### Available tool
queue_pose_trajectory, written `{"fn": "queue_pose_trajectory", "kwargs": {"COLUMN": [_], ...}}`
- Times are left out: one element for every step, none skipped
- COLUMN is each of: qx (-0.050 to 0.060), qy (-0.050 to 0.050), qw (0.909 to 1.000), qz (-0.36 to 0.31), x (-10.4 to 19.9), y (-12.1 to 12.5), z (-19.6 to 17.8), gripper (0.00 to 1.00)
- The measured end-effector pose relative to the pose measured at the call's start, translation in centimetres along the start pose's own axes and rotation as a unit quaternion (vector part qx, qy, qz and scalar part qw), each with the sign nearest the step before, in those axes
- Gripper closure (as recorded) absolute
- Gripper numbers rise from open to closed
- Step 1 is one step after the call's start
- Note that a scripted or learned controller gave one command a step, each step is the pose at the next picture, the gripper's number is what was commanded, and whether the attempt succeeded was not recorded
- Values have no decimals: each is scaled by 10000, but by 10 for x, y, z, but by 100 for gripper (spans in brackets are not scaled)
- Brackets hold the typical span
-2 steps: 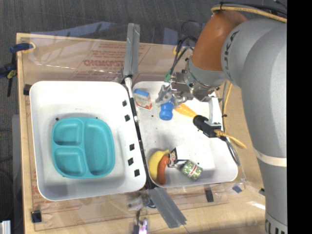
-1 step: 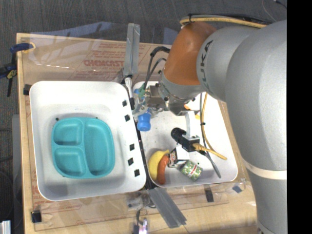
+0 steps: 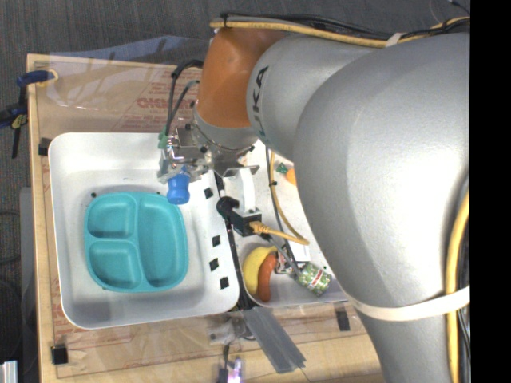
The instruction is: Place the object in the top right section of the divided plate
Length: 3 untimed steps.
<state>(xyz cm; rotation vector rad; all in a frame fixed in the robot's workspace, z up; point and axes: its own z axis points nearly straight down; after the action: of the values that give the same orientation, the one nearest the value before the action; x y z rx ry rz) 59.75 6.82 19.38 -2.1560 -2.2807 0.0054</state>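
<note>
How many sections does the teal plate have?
3. The plate in the left bin has two small sections on its left side, one upper and one lower, and one large section along its right side. A blue object sits at the pincer, just above the plate.

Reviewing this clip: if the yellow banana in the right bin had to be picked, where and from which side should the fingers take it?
Grip the yellow banana across its narrow middle, coming straight down from above. It lies curved along the right white bin's left wall with a reddish object pressed against its other side, so side approaches look blocked; the fit would be tight.
</note>
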Motion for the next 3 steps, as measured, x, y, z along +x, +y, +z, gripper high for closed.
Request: {"fn": "queue_pose_trajectory", "kwargs": {"qx": [11,4,3], "qy": [-1,-2,-3], "qw": [9987,10000,10000], "qz": [506,0,2], "x": [65,77,76], "y": [-7,-53,-53], "z": [10,-11,-11], "gripper": [100,100,0]}}
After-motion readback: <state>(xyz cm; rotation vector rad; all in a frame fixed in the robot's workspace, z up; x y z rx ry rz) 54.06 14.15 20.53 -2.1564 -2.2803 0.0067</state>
